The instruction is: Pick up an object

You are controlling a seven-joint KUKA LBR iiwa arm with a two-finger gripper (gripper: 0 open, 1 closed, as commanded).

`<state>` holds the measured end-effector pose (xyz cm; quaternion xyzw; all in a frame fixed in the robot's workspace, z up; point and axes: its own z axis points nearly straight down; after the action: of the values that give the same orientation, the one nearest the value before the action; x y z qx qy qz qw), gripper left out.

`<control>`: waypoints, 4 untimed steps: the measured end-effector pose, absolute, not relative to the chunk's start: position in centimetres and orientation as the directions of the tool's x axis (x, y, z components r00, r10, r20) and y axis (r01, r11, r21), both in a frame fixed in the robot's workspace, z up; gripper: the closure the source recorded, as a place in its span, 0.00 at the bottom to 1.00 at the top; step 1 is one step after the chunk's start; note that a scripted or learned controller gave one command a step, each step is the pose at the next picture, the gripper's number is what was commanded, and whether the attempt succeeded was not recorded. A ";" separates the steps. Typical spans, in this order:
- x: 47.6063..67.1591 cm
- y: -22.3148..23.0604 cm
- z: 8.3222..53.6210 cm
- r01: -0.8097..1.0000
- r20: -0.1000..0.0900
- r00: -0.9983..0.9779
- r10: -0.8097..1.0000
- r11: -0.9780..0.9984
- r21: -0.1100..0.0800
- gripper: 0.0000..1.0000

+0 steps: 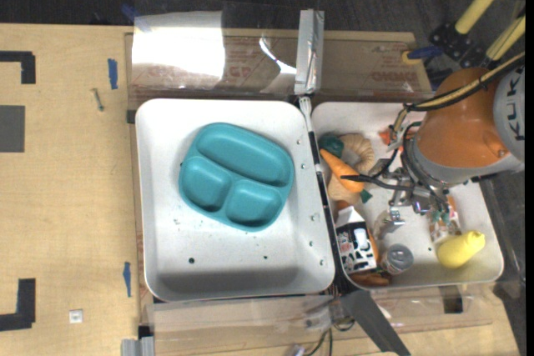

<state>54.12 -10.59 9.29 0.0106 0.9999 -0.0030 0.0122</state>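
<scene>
Objects [355, 179] lie partly hidden under end effector [409, 200].

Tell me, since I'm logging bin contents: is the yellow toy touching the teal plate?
Apart. The camera view shows the yellow toy in the right bin and the teal plate in the left.

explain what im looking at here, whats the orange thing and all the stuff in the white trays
One camera, fixed above a bench, looks down at a slant. The orange and grey thing on the right is a robot arm reaching in; its end effector, the part meant to grasp things, hangs over the right bin. Wires and metal parts hide its tip, so I cannot tell whether it holds anything. The left bin holds a teal divided tray. The right bin holds a jumble: an orange carrot-like toy, a tan lumpy thing, a yellow toy, a small grey cap-like piece and a black and white box. The job is to pick one up.
</scene>
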 end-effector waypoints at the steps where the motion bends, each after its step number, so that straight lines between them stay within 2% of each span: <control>1: 55.2 -9.7 9.3 0.005 -0.024 -1.000 0.005 1.000 -0.006 0.00; 2: 55.4 -9.5 10.3 0.002 -0.030 -1.000 0.002 1.000 -0.005 1.00; 3: 64.2 -2.6 19.0 0.080 -0.013 -0.997 0.080 0.997 0.004 1.00; 4: 63.8 -9.6 25.7 0.021 -0.017 -1.000 0.021 1.000 -0.003 1.00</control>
<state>63.81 -9.55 25.71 0.0105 0.9999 -0.0017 0.0084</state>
